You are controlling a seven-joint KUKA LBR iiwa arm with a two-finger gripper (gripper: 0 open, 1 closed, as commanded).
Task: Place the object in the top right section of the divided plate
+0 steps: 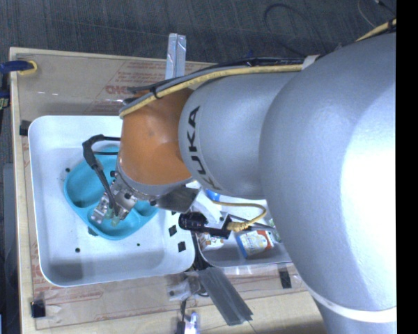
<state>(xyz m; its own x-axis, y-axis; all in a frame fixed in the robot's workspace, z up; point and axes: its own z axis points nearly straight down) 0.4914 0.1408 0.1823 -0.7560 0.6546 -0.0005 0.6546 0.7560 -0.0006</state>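
A blue divided plate (83, 190) lies in the left white bin (52, 152). My gripper (106, 216) hangs over the plate's lower middle part, its metal fingers pointing down onto the blue surface. The grey arm with its orange band (153, 148) covers the plate's right side. Whether anything sits between the fingers is hidden by glare and the wrist.
The right bin (244, 259) is mostly hidden under the arm; a small carton (254, 241) and other packaged items (212, 239) lie in its visible strip. A black cable (94, 152) loops over the left bin. Clamps stand at the bench's edges (175, 51).
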